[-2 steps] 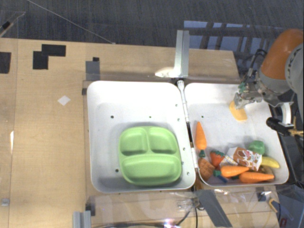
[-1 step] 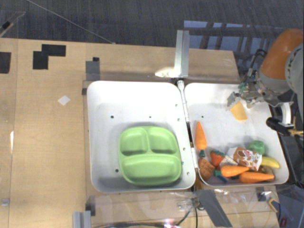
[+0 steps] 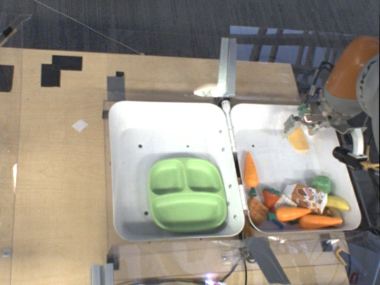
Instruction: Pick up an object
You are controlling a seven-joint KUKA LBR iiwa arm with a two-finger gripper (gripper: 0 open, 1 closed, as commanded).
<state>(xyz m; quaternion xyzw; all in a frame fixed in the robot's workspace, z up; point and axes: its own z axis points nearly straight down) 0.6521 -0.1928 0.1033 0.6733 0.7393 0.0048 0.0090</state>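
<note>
I see the gripper [image 3: 301, 123] over the right bin [image 3: 267, 129], a yellow wedge [image 3: 298, 140] just below; can't tell jaw state.

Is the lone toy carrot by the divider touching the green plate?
Apart. The camera view shows the carrot in the right bin, the green divided plate in the left bin, with the divider between.

Two white bins side by side. Left bin [image 3: 127, 159] holds a green divided plate [image 3: 187, 193]. Right bin [image 3: 267, 129] holds toy foods heaped along its near edge; gripper [image 3: 304, 123] hangs over a yellow piece [image 3: 298, 140] at far right.
</note>
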